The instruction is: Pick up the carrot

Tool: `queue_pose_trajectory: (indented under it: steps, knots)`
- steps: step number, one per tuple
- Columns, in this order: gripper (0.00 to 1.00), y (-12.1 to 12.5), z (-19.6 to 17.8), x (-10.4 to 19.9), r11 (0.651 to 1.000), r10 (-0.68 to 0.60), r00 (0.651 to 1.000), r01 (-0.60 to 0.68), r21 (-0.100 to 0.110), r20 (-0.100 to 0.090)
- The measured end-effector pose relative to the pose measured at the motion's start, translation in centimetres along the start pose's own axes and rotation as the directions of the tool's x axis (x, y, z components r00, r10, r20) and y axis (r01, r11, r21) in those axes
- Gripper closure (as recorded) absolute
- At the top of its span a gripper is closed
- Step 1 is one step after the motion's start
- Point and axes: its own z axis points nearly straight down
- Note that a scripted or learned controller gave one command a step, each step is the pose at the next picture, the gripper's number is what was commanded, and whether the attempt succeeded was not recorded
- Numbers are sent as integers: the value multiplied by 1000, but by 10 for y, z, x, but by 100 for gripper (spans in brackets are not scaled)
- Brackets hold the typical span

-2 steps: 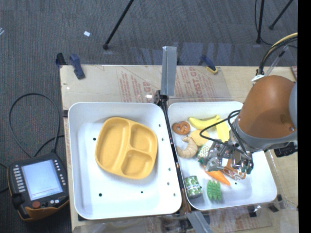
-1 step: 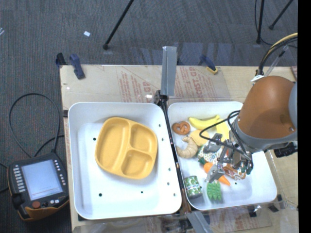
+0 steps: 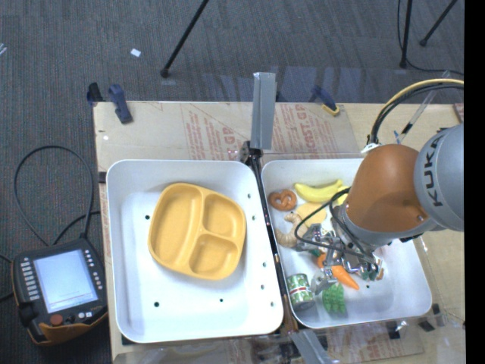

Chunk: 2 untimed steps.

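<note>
At the right edge of the frame, the grey arm point(image 3: 447, 177) bears the dark letters "KUKA", running up its side. On the cardboard sheet point(image 3: 204, 131) in the upper middle, behind the bins, faint red print stands upside down and cannot be made out. The small can's point(image 3: 300, 290) label is too small to read.

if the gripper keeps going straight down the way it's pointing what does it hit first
Most likely the carrot: the gripper points down into the right bin and sits right over the carrot's orange body. Its height above it is hard to judge from this slanted view. The broccoli lies just beside that line.
</note>
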Motion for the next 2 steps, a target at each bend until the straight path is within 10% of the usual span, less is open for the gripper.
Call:
queue_pose_trajectory:
  steps: [1, 2]
  knots:
    - [100, 2, -10, -1, 1000, -4, 1000, 4, 0, 1]
    - [100, 25, -194, 7, 975, -222, 975, 222, 4, 12]
